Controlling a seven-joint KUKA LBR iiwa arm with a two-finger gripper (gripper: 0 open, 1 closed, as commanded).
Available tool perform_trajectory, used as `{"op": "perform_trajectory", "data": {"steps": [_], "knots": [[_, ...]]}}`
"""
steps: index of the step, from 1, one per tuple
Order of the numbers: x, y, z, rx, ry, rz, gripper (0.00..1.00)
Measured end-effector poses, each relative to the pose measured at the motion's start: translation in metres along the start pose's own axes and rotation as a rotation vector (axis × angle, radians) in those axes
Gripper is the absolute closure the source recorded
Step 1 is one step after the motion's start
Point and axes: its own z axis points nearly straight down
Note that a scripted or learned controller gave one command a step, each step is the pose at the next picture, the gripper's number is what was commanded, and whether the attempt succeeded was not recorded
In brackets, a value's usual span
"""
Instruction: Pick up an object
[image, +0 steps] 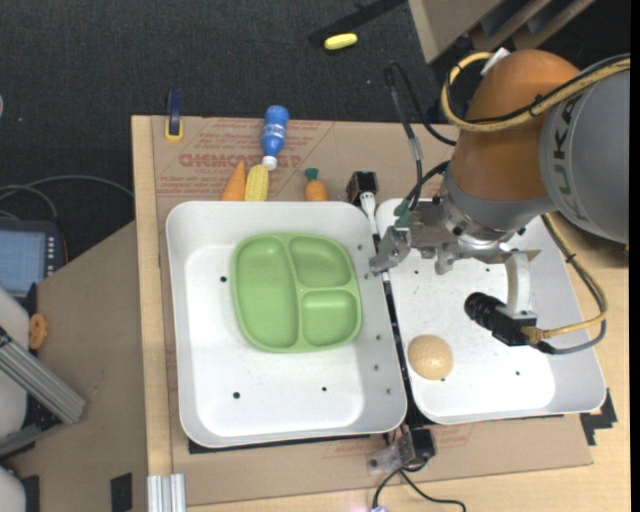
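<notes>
Grey pincer (415, 250) hangs over the right bin (485, 385).

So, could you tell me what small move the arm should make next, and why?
Probably shift the gripper toward the near side of the right bin, so that it hangs over the tan round object. The gripper sits above the bin's far part, next to the divide between the bins. The object lies on the bin floor nearer the camera, offset from the gripper.
</notes>
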Motion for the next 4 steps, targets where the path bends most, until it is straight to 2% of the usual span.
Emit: {"op": "perform_trajectory", "data": {"steps": [1,2,3,4], "knots": [[0.037,0.015,-0.053,-0.009,-0.003,0.003,0.0],[0.048,-0.074,0.06,0.019,-0.004,0.009,0.0],[-0.028,-0.011,0.055,-0.005,-0.009,0.016,0.0],[-0.063,0.057,0.054,-0.007,-0.008,0.011,0.0]]}}
